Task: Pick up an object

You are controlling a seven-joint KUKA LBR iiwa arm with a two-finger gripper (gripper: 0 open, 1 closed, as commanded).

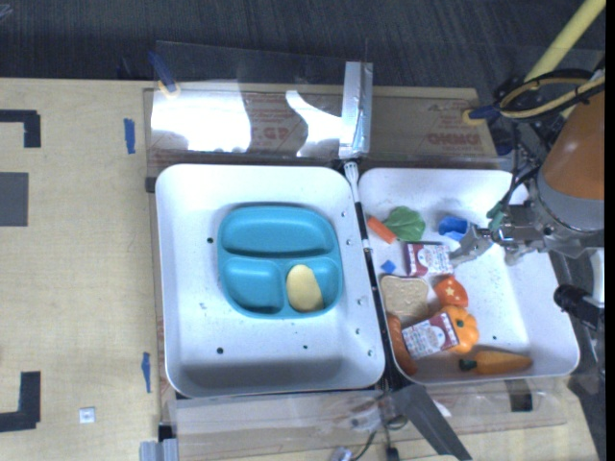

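Behind bins, cardboard (pixel 437 128) bears red lettering, too blurred to read.

Light wood bench (pixel 67 286) with black corner marks (pixel 27 128) and blue tape bits (pixel 129 134). Clear plastic sheet (pixel 245 113), glare on it, behind the bins. Brown cardboard (pixel 423 123) at back, printed text too blurry to read. Yellow hose (pixel 577 22) and dark cables (pixel 538 89), top right.

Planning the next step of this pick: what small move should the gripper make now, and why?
Probably lower a little toward the maroon packet. The gripper hovers in the right bin just beside it, with nothing visibly between its fingers.
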